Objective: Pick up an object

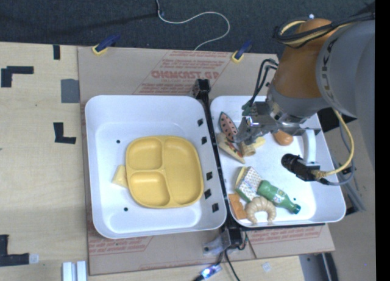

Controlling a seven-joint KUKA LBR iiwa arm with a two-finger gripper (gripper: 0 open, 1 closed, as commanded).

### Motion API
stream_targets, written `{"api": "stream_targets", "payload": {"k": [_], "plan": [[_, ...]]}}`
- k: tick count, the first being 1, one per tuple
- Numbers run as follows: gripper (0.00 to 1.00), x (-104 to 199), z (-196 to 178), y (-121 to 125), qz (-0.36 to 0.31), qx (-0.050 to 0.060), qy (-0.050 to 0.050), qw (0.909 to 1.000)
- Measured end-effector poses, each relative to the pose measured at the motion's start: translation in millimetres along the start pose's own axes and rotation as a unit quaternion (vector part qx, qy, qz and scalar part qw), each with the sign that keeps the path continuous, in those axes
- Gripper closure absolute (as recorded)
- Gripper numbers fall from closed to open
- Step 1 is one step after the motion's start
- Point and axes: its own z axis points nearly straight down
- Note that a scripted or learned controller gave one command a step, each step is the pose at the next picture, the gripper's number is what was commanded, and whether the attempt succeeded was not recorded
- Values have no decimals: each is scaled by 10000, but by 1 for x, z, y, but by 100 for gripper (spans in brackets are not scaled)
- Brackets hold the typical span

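While the gripper (248,135) hangs low over the right bin (332,203), whether its fingers are spread or closed cannot be told from this view, and nothing is seen between them. Directly below and touching them lies a pale wedge-shaped item (231,147), with a dark speckled piece (228,125) just beside on the far side. An orange ball (283,137) sits near, toward the arm. A green bottle (277,195) and a croissant (261,209) lie well apart, nearer the camera. A good grasp likely means straddling one item only.
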Motion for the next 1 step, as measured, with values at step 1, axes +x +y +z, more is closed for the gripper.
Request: {"api": "stream_targets", "payload": {"k": [1], "plan": [[100,-7,-2,-9,5,-3,-1,10000]]}}
